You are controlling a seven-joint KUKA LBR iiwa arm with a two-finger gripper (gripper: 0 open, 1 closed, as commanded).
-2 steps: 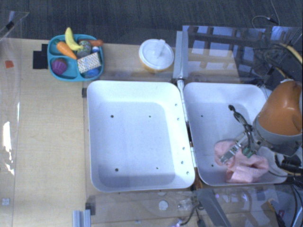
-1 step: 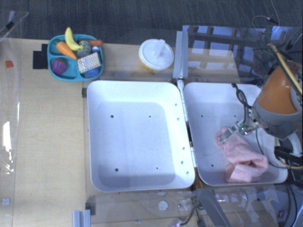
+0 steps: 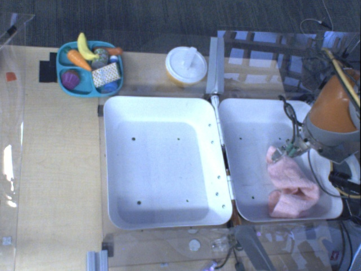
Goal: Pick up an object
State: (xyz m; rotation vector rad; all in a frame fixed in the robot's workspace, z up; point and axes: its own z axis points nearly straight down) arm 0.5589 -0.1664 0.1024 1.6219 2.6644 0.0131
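Wooden tabletop (image 3: 56,168) bearing two white bins. Pink cloth (image 3: 290,188) lies crumpled in the right bin (image 3: 248,151); the gripper (image 3: 285,150) meets its upper edge, jaw state indeterminate. Step: grasp attempt. Next: closing firmly on fabric, then lifting.

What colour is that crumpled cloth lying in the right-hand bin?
Pale pink. The cloth shows in the camera view, lying in the right bin.
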